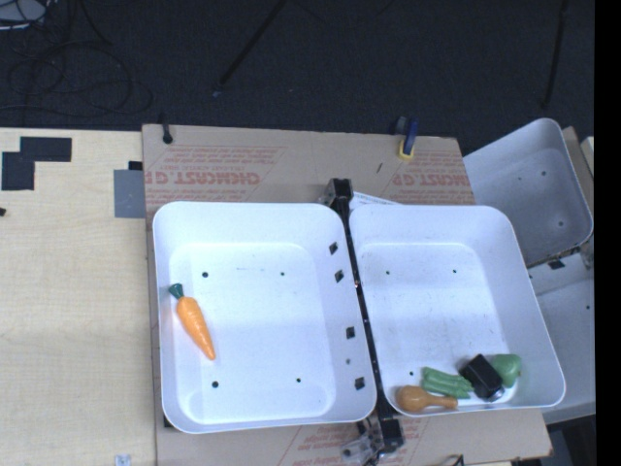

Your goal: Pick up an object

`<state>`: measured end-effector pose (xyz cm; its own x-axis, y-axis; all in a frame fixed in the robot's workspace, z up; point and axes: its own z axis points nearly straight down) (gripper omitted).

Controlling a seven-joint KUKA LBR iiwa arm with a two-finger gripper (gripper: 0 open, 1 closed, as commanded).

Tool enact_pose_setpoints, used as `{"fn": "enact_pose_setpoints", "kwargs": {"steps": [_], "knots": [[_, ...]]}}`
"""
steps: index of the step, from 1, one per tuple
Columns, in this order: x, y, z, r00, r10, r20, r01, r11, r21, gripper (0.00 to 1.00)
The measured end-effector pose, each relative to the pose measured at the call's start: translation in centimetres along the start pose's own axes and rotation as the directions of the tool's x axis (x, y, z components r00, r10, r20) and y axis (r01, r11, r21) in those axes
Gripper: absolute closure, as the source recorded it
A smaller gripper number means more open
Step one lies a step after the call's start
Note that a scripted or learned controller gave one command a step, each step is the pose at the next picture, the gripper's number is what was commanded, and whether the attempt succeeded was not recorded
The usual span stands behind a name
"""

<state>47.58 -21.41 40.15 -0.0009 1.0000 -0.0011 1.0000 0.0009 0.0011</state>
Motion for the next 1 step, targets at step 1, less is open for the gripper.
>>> {"fn": "enact_pose_setpoints", "kwargs": {"steps": [1], "knots": [[4.24, -0.03, 6.67, 1.000, -0.003, -0.004, 0.003, 1.000, 0.009, 1.00]]}}
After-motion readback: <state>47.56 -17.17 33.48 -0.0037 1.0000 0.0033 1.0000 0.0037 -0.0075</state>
